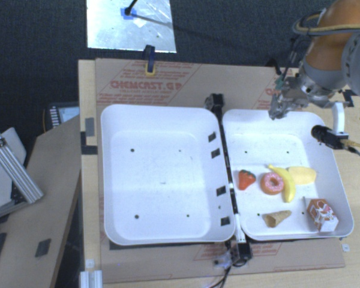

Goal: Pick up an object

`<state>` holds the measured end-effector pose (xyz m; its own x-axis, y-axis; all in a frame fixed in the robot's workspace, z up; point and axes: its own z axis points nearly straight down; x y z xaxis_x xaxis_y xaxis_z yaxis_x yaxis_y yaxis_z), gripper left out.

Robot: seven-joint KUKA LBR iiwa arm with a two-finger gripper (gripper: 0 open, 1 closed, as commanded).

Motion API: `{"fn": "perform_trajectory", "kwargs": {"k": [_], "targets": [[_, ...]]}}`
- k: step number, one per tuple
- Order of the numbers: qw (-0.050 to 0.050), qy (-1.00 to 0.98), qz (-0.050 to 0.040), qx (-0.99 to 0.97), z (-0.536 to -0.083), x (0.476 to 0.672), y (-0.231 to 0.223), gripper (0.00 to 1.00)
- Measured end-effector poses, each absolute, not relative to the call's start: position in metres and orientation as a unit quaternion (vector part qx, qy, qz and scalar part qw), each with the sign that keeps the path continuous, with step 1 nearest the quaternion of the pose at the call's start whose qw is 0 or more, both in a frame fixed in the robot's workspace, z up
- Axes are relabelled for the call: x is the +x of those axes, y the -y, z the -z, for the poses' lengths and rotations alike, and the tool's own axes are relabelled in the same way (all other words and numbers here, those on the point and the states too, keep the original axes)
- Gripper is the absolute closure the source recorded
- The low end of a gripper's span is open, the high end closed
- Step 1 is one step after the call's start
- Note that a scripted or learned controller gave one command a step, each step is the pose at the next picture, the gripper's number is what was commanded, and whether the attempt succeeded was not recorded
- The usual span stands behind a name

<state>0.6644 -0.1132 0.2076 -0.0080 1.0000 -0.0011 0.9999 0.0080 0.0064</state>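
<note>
1. Gripper (278, 111) – over the right bin's (252, 123) far edge; grip state cannot be determined.
2. Right bin, near half – one strawberry (246, 179), one donut (272, 183), one banana (285, 183), one lemon (302, 174), one cone (277, 218), one carton (321, 214).

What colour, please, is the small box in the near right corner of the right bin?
The box is red and white, seen in the camera view.

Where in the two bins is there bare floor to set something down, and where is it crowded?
The left bin is bare floor across. In the right bin the far half is free, between the gripper and the toys. The near half is crowded: strawberry, donut, banana, lemon, cone and small box.
</note>
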Motion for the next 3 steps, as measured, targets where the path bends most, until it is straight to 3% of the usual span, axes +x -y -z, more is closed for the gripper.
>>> {"fn": "perform_trajectory", "kwargs": {"k": [1,2,3], "targets": [[0.002,-0.710,-0.0015,0.704,-0.207,0.664,0.113,0.00],[0.004,-0.711,-0.0028,0.703,-0.219,0.665,0.113,1.00],[0.004,-0.711,-0.0025,0.703,-0.218,0.665,0.113,0.00]]}}
